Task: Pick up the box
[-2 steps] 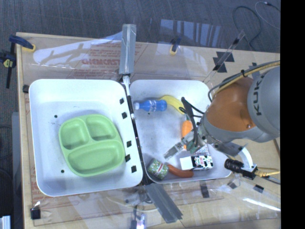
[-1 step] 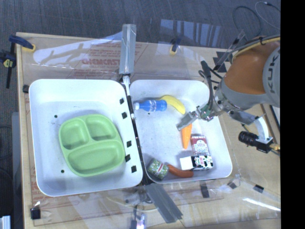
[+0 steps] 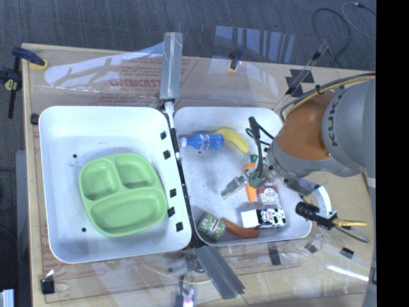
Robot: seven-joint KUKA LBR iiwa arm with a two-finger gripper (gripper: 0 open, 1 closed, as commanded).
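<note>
The box (image 3: 264, 217), small and white with black print, lies near the front edge of the right bin (image 3: 211, 171). Just behind it is a reddish-white packet (image 3: 269, 194). My gripper (image 3: 245, 183) hangs low over the middle of the right bin, a little behind and to the left of the box, close to a small orange object (image 3: 252, 188). Nothing shows as held. The grey arm with its orange band (image 3: 305, 136) comes in from the right and covers the bin's right side.
In the right bin also lie a blue bottle (image 3: 203, 142), a yellow banana (image 3: 233, 139), a red-orange sausage shape (image 3: 238, 230) and a greenish can (image 3: 209, 224). The left bin (image 3: 57, 139) holds a green divided plate (image 3: 123, 194).
</note>
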